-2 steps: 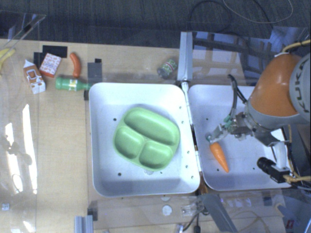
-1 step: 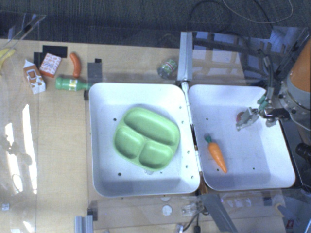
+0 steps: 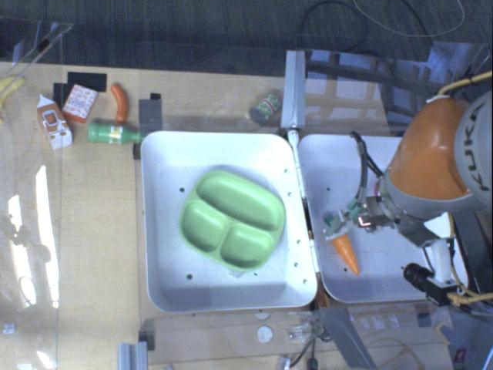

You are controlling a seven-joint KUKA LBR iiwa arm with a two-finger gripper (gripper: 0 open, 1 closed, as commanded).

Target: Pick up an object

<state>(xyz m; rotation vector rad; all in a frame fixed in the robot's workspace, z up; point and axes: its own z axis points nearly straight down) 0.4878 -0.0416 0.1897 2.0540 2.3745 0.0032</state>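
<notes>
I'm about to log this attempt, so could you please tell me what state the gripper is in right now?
Gripper: low in the right bin, just above the carrot; whether it is open or closed cannot be told.

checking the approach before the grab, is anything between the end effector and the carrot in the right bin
Nothing visible does. The end effector sits right above the carrot in the right bin, with no other object between them.
</notes>
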